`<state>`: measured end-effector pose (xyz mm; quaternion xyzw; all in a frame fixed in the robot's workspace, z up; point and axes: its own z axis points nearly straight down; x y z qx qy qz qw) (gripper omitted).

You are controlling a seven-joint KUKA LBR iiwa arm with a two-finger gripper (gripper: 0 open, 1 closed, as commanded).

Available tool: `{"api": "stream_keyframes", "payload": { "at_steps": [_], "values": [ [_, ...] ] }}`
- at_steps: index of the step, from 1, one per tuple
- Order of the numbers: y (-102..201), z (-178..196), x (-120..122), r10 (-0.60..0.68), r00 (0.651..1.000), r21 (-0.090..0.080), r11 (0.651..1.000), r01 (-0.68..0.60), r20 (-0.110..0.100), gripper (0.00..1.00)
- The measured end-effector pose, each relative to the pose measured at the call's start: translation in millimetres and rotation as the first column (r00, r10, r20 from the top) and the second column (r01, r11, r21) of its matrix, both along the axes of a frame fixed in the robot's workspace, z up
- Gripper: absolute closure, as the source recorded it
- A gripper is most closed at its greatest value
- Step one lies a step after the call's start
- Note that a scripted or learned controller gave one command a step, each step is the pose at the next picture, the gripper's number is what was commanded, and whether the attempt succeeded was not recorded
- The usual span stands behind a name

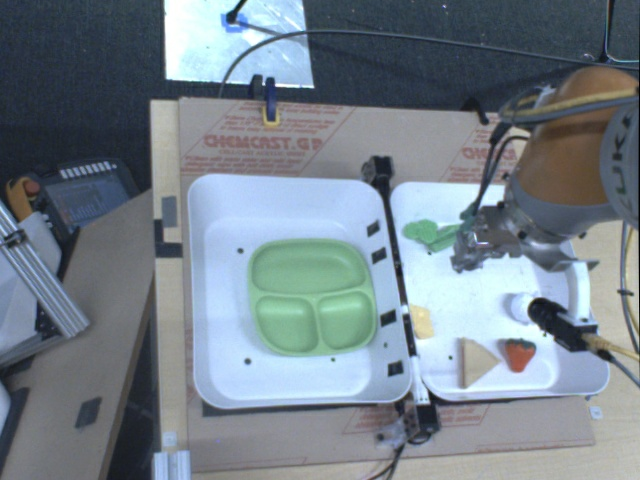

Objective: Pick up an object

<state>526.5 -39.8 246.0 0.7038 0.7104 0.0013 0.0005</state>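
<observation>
The green leaf-shaped toy (430, 233) lies near the far rim of the right bin (580, 378). The pincer (470, 255) hangs just beside it; its opening cannot be told. Judged step: approach. Next: centre over the toy, descend, close.

Pale green on the three-compartment plate (308, 296), white on both bins (215, 268). Darker green for the leaf-shaped toy (432, 233), tan for the wedge (474, 361), red with green top for the strawberry (518, 354), pale yellow for the piece (422, 321) by the divider.
</observation>
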Motion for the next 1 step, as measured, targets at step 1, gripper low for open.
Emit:
{"api": "stream_keyframes", "payload": {
  "at_steps": [1],
  "values": [
    [63.2,-8.7,-2.7,0.001,1.0,0.001,1.0,-0.001,-0.001,1.0]
  ]
}}
